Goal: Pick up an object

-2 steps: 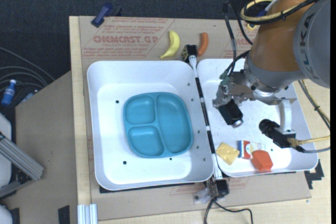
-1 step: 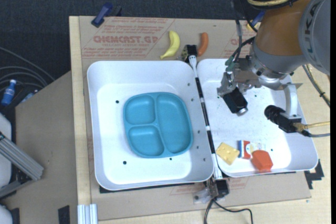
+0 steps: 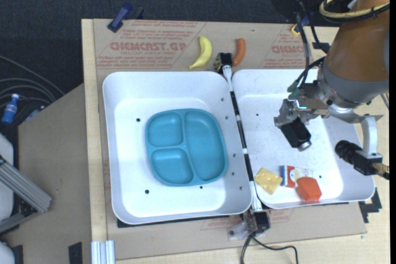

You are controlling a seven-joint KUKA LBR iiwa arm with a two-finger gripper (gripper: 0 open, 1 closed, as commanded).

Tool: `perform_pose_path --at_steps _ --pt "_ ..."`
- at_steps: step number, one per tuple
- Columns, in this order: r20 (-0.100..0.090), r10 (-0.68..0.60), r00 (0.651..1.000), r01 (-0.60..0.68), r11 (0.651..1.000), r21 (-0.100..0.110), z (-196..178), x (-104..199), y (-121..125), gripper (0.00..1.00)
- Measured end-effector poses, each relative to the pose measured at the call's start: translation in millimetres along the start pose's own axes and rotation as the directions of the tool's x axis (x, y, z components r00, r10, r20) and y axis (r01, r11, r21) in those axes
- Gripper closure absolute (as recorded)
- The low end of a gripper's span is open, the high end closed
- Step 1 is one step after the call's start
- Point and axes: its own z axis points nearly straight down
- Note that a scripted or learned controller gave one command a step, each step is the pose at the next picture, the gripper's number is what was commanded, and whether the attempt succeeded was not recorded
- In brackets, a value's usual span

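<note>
Camera view, inventory, largest to smallest.

1. Surface [image 3: 154, 40]: board w/ red print, carries both bins. Loose on it behind the bins: yellow banana toy [image 3: 202, 52], orange carrot-like item [image 3: 239, 51], blue clip [image 3: 120, 18] at far left corner.
2. Arm [image 3: 359, 46]: grey/orange, enters from view's right, hangs over right bin.
3. Left bin [image 3: 117, 96]: white, shallow. Contents: 1 blue divided plate [image 3: 185, 146], three compartments, nothing on it.
4. Right bin [image 3: 260, 89]: white, shallow. Contents, all bunched at near edge: yellow wedge [image 3: 268, 180] (cheese-like), small red/white/blue packet [image 3: 287, 175], orange-red lump [image 3: 309, 189]. Packet sits between wedge and lump, touching or nearly so; poss. overlapping, view too coarse to say. Black fitting [image 3: 352, 156] toward bin's right side, prob. rig part, not a target.
5. Pincer [image 3: 297, 133]: dark, pointing down over mid right bin, farther from cam than the three items. Nothing seen between the tips. Released or clenched: cannot tell, tips read as one dark block.

Step in hand (judgement): approach, pre-grasp. Task's thing = any of the three near-edge items; none lifted yet.

How to do well: travel toward near edge, pick the outermost item (wedge or lump) so one tip has free floor beside it. Avoid the packet, flat and hemmed in. Descend straight, close only once tips straddle. Bin's near wall is just beside the cluster; keep clearance there.
</note>
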Motion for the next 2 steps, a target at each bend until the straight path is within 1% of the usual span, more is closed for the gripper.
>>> perform_pose_path --at_steps 1,2 --pt "0.0 0.0 1.0 0.0 1.0 0.0 -9 -50 -35 1.0" --pt "0.0 0.0 1.0 0.0 1.0 -0.001 37 -66 -35 1.0"
